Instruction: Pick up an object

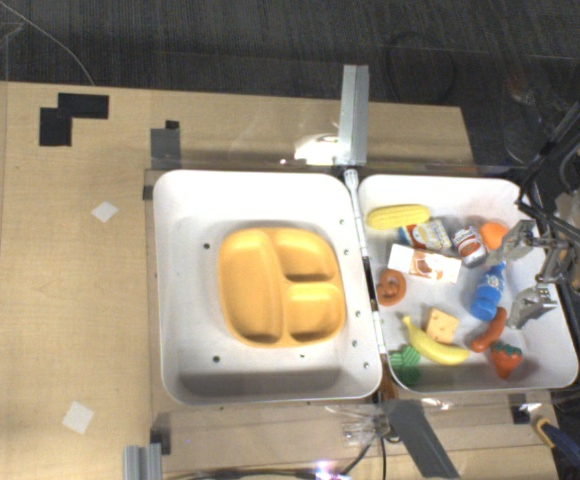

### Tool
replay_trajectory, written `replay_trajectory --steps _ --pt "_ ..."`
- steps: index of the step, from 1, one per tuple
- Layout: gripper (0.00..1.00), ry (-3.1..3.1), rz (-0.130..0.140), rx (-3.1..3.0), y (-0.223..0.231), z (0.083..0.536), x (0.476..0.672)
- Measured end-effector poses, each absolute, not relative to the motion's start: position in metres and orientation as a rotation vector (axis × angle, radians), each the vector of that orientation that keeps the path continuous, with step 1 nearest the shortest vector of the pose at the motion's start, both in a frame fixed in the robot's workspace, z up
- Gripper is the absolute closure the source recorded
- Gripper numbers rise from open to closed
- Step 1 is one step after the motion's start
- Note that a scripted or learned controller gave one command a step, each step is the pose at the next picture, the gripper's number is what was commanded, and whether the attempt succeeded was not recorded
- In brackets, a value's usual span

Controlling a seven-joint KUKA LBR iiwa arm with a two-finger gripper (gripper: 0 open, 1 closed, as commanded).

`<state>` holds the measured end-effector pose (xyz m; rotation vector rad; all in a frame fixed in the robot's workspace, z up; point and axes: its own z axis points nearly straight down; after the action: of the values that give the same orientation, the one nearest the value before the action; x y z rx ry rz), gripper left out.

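From above, the gripper (532, 268) hangs over the right bin (560, 368) at its 3 o'clock edge, fingers spread apart with nothing between them. Just at its 9 o'clock lies a blue bottle (487, 295); at 7 o'clock a red sausage (487, 333) and a strawberry (507, 359). A banana (433, 343), cheese (441, 324), corn (398, 215) and a carton (423, 263) lie farther toward 9. The left bin (180, 298) holds a yellow tray (278, 284).

A light wooden table (60, 298) carries two shallow white bins side by side: the left bin (185, 268) sits near the table's middle, and the right bin (560, 353) lies toward its right edge, their inner rims touching.
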<state>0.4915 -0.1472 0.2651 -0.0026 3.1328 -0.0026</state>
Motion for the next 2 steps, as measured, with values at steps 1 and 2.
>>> replay_trajectory --steps 1,2 --pt "0.0 3.131 -0.003 -0.021 -0.137 0.117 0.504" --pt "0.0 3.127 0.0 0.137 -0.112 0.092 0.562"
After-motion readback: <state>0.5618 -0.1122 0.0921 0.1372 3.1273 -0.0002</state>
